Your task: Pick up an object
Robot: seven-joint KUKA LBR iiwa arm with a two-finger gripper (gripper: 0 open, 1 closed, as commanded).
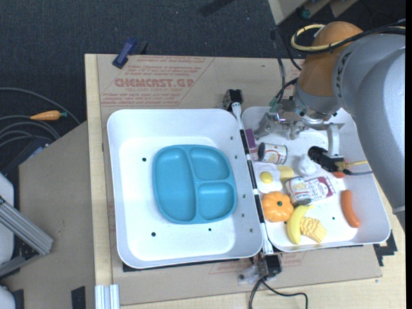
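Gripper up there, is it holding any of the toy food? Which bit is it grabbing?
The gripper hangs over the right bin's far end, with no toy visible between its fingers; a hold can't be confirmed.

Fixed overhead camera, slanted down, both bins (122, 172)

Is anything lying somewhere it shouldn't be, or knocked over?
Yes. A toy carrot lies on the floor left of the bench, beside cables, away from the other toy food in the right bin. A small can there lies on its side.
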